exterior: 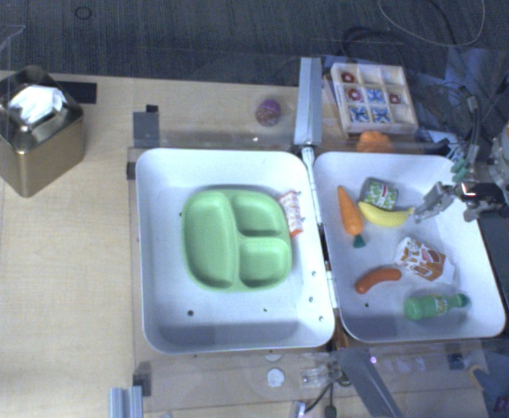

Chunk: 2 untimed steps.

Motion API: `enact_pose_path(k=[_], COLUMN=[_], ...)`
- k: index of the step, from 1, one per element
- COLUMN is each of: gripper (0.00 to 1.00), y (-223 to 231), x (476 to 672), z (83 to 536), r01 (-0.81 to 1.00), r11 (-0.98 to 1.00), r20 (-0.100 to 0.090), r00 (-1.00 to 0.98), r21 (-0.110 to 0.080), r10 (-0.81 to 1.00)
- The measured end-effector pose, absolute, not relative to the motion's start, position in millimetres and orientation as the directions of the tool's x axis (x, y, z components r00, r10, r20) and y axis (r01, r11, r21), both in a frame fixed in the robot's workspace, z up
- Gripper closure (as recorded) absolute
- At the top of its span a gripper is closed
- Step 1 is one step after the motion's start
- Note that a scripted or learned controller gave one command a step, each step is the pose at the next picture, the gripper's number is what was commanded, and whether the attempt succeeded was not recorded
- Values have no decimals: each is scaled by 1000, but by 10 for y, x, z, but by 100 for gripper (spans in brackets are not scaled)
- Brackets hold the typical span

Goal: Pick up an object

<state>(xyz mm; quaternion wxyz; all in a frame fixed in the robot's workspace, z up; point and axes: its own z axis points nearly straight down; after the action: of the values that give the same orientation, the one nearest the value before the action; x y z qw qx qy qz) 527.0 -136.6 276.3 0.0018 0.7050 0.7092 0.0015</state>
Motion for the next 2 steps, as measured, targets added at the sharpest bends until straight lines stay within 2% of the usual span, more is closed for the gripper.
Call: enact_pose_path(k=[1, 2], gripper=[0, 0], y=[-1091, -950], x=[5518, 6150], z=[1207, 893], r01=[993, 999], r11=[114, 33], r20=[0, -1], r00=[-114, -33], r21=[3, 12], r10=[993, 999])
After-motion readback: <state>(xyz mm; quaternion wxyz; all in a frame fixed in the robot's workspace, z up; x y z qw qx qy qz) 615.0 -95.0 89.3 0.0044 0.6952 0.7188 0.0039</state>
